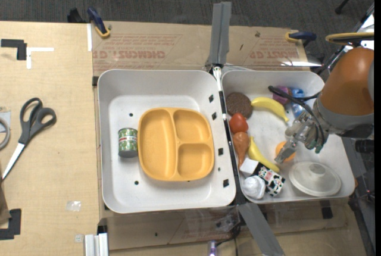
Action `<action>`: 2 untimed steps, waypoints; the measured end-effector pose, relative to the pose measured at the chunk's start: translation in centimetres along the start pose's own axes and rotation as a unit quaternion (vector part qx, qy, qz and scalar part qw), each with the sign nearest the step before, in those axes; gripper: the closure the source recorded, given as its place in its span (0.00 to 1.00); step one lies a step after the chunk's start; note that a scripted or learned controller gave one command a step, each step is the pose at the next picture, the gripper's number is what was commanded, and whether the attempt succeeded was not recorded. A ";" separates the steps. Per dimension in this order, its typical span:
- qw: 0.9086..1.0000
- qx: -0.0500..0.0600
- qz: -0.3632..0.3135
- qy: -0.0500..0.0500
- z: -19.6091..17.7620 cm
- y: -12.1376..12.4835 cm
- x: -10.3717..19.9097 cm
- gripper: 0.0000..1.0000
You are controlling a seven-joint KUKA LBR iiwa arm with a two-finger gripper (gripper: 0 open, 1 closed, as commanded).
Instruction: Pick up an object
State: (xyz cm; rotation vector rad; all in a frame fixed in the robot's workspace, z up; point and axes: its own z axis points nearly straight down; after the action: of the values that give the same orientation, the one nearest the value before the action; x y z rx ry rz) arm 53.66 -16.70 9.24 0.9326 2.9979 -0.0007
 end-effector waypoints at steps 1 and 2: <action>1.000 0.000 -0.002 -0.002 -1.0 0.1 -0.1 1.00; 1.000 0.000 0.008 -0.001 -17.6 2.9 1.6 1.00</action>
State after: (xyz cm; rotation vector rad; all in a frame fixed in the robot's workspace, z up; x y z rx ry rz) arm 54.01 -13.39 26.82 0.9571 2.9882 -0.0010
